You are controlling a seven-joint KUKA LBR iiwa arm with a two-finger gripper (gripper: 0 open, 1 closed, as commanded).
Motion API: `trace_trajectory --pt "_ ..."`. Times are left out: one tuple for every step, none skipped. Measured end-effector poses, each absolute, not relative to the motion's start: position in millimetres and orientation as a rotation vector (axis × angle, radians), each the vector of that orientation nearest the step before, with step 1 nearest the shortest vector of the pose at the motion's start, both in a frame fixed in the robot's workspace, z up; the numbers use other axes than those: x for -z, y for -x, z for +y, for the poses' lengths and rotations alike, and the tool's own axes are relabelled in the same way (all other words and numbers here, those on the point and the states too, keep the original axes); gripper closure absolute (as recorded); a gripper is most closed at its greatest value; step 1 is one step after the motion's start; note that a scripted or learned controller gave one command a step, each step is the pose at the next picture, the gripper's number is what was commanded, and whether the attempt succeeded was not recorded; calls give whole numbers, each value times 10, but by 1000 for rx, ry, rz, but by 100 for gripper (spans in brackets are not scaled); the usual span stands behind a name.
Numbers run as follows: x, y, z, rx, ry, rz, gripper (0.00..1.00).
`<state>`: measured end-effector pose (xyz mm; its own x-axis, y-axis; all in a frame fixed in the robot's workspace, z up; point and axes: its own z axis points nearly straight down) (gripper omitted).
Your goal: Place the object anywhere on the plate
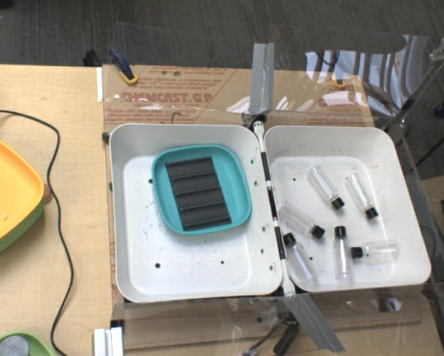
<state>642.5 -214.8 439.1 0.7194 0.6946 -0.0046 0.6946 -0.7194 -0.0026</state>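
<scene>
The plate (pixel 201 189) sits in the left bin (pixel 133 199), carrying a dark ribbed block (pixel 198 193). The vials (pixel 326 187) lie scattered in the right bin (pixel 399 191) — choose an isolated one. Gripper state: cannot tell. Release low over the plate — vials probably roll.

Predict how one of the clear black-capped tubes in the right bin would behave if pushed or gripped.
The tube lies on its side and looks round, so it would probably roll. Its clear, glossy wall suggests it is light and slippery.
</scene>
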Motion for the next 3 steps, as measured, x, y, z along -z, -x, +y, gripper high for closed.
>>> trace_trajectory --pt "-4395 -6476 -2120 -7 2982 -986 0" --pt "-4376 -6535 -2211 -8 3042 -783 0" --pt "-4385 -6519 -2221 -9 3091 -554 0"
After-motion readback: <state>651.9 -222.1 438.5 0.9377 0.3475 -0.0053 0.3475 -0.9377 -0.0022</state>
